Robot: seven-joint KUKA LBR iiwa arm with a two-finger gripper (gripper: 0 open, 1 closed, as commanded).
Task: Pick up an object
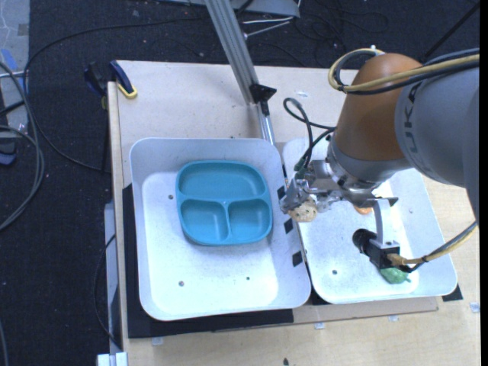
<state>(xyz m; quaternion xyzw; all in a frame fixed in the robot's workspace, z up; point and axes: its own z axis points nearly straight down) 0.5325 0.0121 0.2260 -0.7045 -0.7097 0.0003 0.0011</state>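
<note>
here the grey arm (427, 128) is reaching in from the right and is hanging over the left part of the right bin (427, 227), with its orange band (374, 105) sitting above the wrist. the gripper (303, 198) is pointing down at that bin's left edge, close to where the 2 bins are meeting. a small tan lump (306, 213) is showing right at the gripper's tip, touching it or just under it. whether the gripper is clamping it, or is open or closed at all, i cannot tell from this angle. a small orange thing (364, 210) is peeking out from under the wrist, further right in the same bin, and a green thing (396, 275) is lying near that bin's front right corner. in the left bin (152, 280) a blue plate (225, 203) with 3 compartments is lying flat towards the back, its right edge coming near the gripper.
</note>
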